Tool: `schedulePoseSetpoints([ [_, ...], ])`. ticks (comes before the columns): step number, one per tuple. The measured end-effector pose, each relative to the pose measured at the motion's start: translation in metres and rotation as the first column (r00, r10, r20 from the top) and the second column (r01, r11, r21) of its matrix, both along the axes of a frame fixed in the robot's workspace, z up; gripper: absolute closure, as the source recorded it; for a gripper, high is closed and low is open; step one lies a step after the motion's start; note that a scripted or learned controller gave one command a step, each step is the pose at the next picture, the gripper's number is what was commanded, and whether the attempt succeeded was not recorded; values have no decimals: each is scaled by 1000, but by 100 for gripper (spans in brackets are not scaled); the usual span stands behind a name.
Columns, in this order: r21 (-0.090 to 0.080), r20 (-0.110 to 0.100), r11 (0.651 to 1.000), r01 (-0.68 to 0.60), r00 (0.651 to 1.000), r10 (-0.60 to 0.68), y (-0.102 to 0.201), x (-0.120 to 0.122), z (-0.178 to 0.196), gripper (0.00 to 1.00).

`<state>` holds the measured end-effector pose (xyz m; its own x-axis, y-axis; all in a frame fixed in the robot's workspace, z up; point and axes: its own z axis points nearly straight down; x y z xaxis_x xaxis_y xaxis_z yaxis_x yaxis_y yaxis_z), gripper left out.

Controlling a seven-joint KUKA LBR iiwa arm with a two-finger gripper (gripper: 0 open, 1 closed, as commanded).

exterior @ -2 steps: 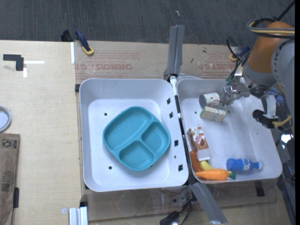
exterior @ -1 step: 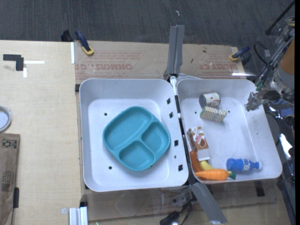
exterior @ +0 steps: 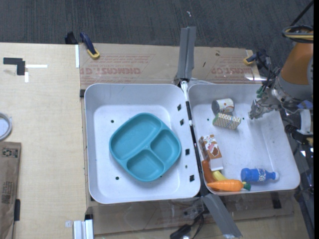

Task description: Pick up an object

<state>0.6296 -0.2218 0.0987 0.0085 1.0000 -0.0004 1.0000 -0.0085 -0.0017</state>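
Camera view: 2 bins (exterior: pixel 94 148), 1 plate (exterior: pixel 144 147), 1 bottle (exterior: pixel 257 175), 1 carrot (exterior: pixel 227 185)

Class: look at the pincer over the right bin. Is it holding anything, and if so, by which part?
Nothing is seen held. The pincer hangs over bare floor in the right bin, apart from the small can.

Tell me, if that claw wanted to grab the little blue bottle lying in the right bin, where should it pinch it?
Probably across the wide blue body of the blue bottle, coming straight down. The bottle lies on its side near the right bin's front wall, cap pointing right, so the rounded body offers two opposite sides to close on. The orange carrot lies close to its left, so the narrow cap end looks harder to hold.
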Motion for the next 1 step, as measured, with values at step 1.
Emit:
schedulePoseSetpoints([
  [1,0,2,989,-149,989,149,44,-10,-6,0],
])
